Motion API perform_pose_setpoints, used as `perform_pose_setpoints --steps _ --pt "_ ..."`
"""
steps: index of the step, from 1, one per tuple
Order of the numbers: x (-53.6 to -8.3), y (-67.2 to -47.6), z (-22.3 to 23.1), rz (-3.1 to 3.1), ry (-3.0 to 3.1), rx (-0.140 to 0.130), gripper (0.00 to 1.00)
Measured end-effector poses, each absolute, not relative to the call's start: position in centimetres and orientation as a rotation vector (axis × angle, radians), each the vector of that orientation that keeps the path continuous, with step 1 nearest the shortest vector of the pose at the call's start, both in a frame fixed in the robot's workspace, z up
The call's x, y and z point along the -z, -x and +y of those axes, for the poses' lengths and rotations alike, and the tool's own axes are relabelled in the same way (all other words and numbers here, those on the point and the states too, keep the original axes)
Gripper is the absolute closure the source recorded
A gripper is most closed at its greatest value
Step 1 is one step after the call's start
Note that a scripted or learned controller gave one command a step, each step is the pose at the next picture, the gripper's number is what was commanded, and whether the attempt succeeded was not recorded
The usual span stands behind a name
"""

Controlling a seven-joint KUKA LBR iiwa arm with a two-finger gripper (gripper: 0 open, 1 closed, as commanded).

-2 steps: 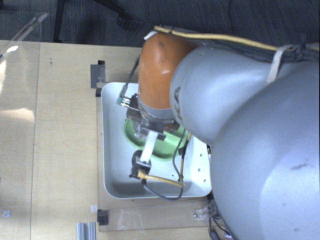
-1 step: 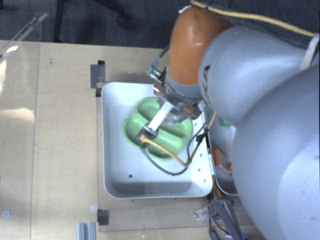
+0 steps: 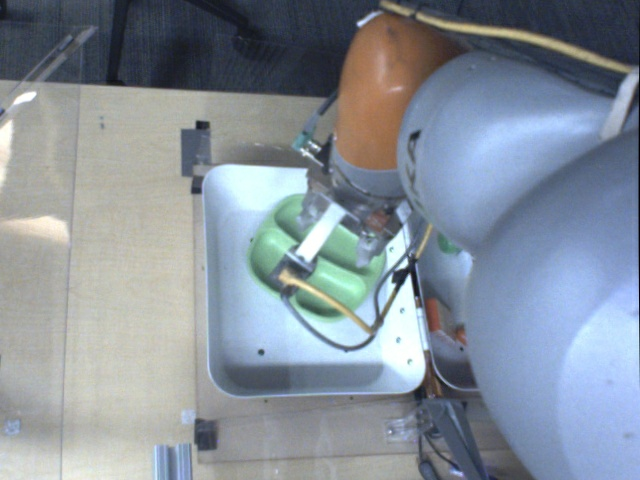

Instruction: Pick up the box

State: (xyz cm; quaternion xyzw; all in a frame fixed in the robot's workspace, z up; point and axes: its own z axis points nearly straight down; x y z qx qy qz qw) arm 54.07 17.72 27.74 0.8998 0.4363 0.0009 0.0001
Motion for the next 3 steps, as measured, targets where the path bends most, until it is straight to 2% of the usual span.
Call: perform_pose_setpoints --steps 1,2,3 --pt "-34.0 -54.3 12.8 1.787 -2.581 -0.009 0.0" --pt "-42.5 -48.7 21.8 2.114 -2.32 -0.013 0.0" --pt "-24.8 -48.7 22.6 2.364 -2.07 -0.003 0.0"
